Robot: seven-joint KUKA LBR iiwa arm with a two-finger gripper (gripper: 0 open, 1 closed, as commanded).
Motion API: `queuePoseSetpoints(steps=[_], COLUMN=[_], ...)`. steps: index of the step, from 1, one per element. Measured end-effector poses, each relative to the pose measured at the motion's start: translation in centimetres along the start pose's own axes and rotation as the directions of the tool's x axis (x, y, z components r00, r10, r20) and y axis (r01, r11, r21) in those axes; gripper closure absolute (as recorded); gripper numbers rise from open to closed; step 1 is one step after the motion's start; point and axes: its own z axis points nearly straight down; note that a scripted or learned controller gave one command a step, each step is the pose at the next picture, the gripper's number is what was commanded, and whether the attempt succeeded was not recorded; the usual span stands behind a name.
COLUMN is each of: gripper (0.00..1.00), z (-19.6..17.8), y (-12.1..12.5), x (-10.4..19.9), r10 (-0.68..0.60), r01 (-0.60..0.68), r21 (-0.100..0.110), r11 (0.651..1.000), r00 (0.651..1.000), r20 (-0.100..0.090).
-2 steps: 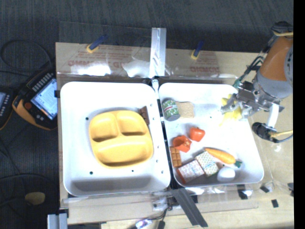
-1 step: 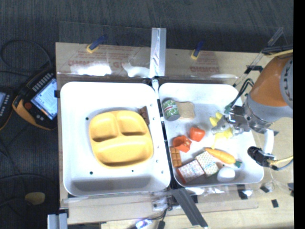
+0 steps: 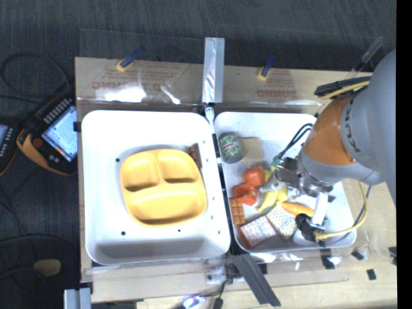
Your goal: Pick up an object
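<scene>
The right bin [image 3: 335, 122] holds a pile of toy food. A small green-labelled can [image 3: 230, 146] lies at its back left, with red pieces [image 3: 251, 180] below it. A yellow banana-like piece [image 3: 273, 197] and an orange piece [image 3: 297, 208] lie in the middle. Two patterned boxes [image 3: 265, 226] rest near the front edge. My gripper [image 3: 285, 187] reaches down into the middle of this bin, right over the yellow and orange pieces. The wrist body hides what lies directly under it.
The left bin [image 3: 96, 172] holds a yellow divided tray [image 3: 164, 184] with a small brown item [image 3: 195, 153] at its back right corner. A handheld pendant [image 3: 55, 137] lies off the bench's left side. Blue clips [image 3: 131, 58] sit at the back.
</scene>
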Motion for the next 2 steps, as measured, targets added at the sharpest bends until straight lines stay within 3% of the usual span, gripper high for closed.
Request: queuePoseSetpoints(steps=[1, 2], gripper=[1.0, 1.0], z=[-0.1, -9.4], y=[-4.0, -5.9], x=[2.0, 6.3], r10=[0.062, 0.052], r01=[-0.062, -0.052], r21=[-0.004, 0.015], r11=[0.998, 0.999], r00=[0.998, 0.999], r20=[-0.003, 0.001])
